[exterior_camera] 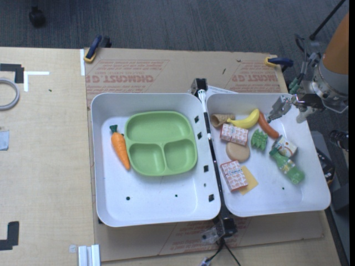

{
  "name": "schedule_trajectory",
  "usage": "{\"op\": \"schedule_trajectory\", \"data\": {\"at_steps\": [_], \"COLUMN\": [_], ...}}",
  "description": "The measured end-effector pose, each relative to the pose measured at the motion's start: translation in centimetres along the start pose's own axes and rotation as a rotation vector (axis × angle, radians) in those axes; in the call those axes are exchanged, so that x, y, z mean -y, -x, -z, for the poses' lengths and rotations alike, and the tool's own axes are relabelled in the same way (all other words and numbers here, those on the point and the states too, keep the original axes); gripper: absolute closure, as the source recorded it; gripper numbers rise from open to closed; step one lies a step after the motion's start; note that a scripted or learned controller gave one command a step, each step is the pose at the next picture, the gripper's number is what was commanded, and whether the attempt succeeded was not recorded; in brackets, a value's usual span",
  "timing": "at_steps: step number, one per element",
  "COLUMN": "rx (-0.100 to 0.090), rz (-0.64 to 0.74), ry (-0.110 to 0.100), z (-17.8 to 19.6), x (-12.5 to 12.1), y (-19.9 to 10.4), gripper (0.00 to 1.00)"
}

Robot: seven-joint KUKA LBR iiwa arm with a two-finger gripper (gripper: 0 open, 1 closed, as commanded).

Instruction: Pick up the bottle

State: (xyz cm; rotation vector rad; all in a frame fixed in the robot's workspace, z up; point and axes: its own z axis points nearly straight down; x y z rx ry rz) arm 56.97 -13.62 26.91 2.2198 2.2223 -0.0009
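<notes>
Over the right bin's (pixel 310 195) far right rim, the gripper (pixel 284 107) hangs with fingers apart, holding nothing. Below it, toward the near side, lies the green bottle (pixel 287 160), beside the broccoli (pixel 258 140). This looks like approach; next comes descent over the bottle.

The gripper (pixel 285 107) hangs at the upper right of the frame, over the right bin's (pixel 310 195) far rim. The green bottle (pixel 287 160) lies below it in that bin. A green plate (pixel 161 143) and carrot (pixel 120 148) sit in the left bin (pixel 150 212).
</notes>
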Motion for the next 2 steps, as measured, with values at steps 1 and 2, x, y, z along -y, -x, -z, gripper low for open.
{"op": "schedule_trajectory", "data": {"at_steps": [1,2], "rx": [-0.001,0.000], "rz": [-0.026,-0.029], "ry": [-0.001,0.001], "z": [-9.72,-8.75], "x": [8.22,8.10], "y": [1.30,1.35], "gripper": [0.00,1.00]}}
